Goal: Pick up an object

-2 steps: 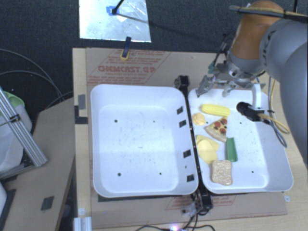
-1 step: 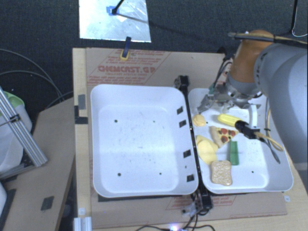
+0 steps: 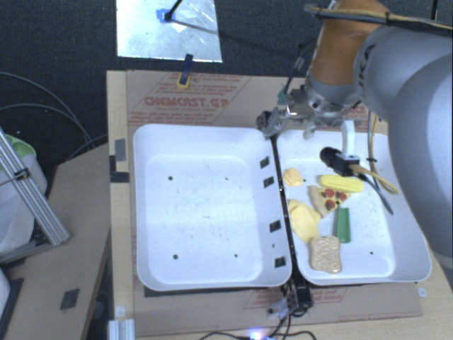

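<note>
Although whether the jaws were apart or together could not be told as they hung at the far rim of the right bin [image 3: 400, 250], the corn cob [image 3: 341, 183] lay in that bin nearer the camera and toward the view's right, its long axis crosswise.

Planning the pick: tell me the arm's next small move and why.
Probably move the gripper over the corn cob in the right bin: it hovers at the far rim by the divider, with every object lying nearer the camera.
</note>
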Controlling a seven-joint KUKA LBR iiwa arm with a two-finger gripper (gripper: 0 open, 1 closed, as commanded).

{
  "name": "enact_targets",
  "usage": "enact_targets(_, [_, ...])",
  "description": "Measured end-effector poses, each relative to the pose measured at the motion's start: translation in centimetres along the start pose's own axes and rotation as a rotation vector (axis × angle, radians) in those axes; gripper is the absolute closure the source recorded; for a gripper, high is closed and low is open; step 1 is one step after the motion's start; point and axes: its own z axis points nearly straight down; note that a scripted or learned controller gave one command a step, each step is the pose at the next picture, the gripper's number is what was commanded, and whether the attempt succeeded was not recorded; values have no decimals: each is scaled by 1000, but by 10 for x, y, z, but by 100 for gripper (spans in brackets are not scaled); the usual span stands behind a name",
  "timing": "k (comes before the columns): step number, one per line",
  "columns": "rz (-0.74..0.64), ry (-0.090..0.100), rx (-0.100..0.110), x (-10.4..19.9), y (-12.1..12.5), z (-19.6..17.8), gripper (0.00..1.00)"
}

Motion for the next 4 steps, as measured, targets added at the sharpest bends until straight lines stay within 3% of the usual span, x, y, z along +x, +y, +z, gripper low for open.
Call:
enact_targets(1, [-1, 1, 9, 81, -1, -24, 0])
enact_targets(2, [-3, 4, 10, 195, -1, -32, 0])
enact_targets(3, [2, 3, 3, 217, -48, -149, 0])
enact_targets(4, [12, -6, 23, 206, -54, -34, 0])
